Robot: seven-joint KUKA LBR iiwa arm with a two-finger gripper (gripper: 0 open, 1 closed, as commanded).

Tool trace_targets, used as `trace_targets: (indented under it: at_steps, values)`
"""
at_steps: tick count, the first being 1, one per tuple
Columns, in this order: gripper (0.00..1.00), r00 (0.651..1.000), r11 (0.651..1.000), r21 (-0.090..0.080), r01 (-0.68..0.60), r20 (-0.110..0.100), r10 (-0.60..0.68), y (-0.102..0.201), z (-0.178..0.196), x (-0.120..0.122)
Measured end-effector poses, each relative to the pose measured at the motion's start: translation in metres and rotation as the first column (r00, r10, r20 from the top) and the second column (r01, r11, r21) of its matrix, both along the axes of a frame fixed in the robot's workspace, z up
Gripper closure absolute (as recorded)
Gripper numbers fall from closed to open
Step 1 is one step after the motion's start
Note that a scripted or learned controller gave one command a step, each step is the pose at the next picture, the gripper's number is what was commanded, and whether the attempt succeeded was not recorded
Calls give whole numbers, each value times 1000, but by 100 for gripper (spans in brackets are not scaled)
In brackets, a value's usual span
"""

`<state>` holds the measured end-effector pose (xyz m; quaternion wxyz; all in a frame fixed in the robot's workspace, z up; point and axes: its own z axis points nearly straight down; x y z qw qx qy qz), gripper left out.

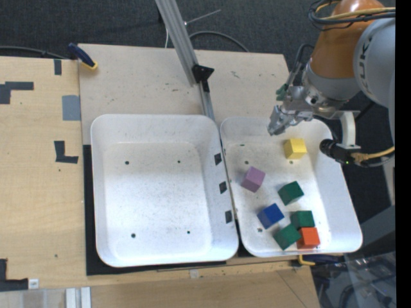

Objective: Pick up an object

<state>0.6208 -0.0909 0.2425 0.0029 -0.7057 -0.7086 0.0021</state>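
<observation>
The left bin (154, 191) lies bare, its wide floor open. In the right bin (334, 191) the blocks crowd the near half: purple block (253, 179), blue block (270, 215), three green blocks (291, 192) and an orange block (309, 237) touching one of them. The yellow block (295, 148) sits apart near the far rim. The claw (277, 126) hangs just beside it over the far corner, nothing visible between its tips; whether it is spread I cannot tell.
</observation>
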Motion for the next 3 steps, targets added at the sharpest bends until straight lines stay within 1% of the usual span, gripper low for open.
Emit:
trace_targets:
  at_steps: [1,2,3]
  values:
    - [100,1000,1000,1,-2,-1,2,59,-12,-16]
    - [100,1000,1000,0,-2,1,2,111,-6,-23]
    - [100,1000,1000,-1,-2,0,2,157,-3,-34]
